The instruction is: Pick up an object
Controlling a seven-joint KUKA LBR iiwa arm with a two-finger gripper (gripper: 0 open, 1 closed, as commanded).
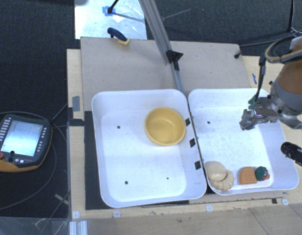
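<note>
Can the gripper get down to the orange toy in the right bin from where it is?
Probably yes: the gripper hangs over the right bin, with bare floor between it and the orange toy.

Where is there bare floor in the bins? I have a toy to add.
Left bin: bare all around the yellow bowl. Right bin: bare through its middle, left of the gripper. Its near edge is crowded: cream shell toy, orange toy.

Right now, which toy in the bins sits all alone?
The yellow bowl: it alone occupies the left bin, while the cream shell toy and orange toy share the right bin.
</note>
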